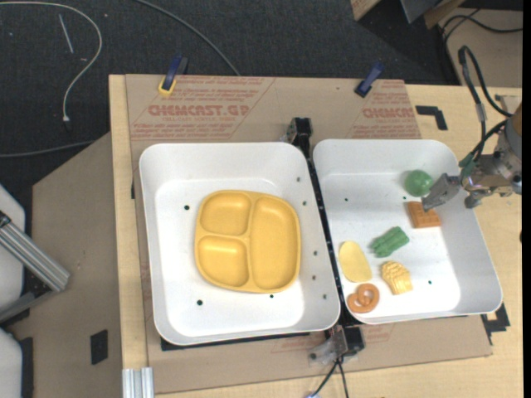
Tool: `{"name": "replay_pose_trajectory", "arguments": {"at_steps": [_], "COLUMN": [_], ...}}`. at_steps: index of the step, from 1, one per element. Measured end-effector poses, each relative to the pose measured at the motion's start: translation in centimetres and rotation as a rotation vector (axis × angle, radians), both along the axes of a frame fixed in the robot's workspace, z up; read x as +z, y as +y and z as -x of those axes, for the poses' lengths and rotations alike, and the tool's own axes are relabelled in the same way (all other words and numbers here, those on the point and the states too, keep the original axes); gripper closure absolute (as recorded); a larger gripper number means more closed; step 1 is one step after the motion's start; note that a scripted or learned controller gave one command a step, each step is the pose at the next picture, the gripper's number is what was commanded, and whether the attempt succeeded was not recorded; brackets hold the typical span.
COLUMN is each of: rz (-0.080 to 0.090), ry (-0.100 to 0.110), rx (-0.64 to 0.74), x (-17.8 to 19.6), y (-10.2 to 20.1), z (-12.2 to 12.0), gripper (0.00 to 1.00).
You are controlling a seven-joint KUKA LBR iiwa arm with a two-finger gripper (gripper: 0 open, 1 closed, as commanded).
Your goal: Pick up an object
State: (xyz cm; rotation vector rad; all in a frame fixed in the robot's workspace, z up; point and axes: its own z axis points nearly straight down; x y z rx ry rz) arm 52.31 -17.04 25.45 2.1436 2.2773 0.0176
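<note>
Orange block (424, 216) just below pincer (438, 191).

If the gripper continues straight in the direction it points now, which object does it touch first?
Probably the orange-brown block. The gripper points down and left from the right bin's far side, its tip just above the block. The green ball sits beside that line. Depth is uncertain.

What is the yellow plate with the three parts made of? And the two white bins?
The yellow plate looks like molded plastic: one even color, rounded edges, and a soft, dull shine along its dividers. The two white bins, the left one and the right one, also look like thin plastic, smooth and slightly glossy with rounded corners. I can't be fully sure from looks alone.
</note>
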Motion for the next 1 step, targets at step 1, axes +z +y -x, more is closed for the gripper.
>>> {"name": "replay_pose_trajectory", "arguments": {"at_steps": [1], "rz": [0.0], "ry": [0.0], "rx": [0.0], "x": [0.0], "y": [0.0], "z": [0.0], "gripper": [0.0]}}
